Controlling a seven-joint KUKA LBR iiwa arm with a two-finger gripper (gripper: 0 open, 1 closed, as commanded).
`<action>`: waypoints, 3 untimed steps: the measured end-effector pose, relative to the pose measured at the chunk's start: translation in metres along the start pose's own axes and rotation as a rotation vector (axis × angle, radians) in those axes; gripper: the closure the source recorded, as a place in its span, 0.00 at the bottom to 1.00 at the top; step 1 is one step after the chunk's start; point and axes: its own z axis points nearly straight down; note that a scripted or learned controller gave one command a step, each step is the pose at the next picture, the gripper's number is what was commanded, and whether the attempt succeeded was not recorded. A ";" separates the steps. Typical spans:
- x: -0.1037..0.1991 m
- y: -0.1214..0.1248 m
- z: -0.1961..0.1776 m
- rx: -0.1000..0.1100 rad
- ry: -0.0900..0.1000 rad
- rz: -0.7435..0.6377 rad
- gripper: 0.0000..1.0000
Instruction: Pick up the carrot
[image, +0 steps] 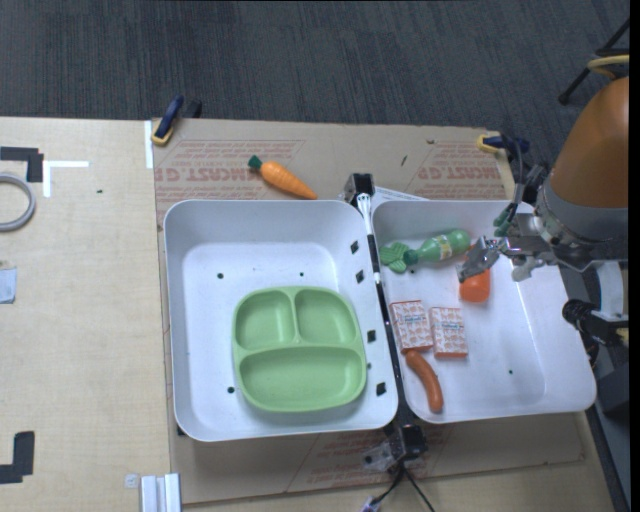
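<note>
The carrot, orange with a green top, lies on the brown cardboard behind the left bin, outside both bins. My gripper hangs over the right bin, far to the right of the carrot. It is directly over a small orange object in that bin. Whether it touches that object I cannot tell.
A green divided plate lies in the left bin. The right bin holds a green bottle, two small red-and-white cartons and a sausage. Clamps pin the cardboard's back corners.
</note>
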 end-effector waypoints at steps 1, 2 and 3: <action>-0.008 0.010 0.125 -0.001 0.000 -0.179 0.00; -0.021 0.096 0.020 -0.003 -0.002 -0.517 0.00; -0.047 0.106 0.124 -0.003 -0.002 -0.670 0.00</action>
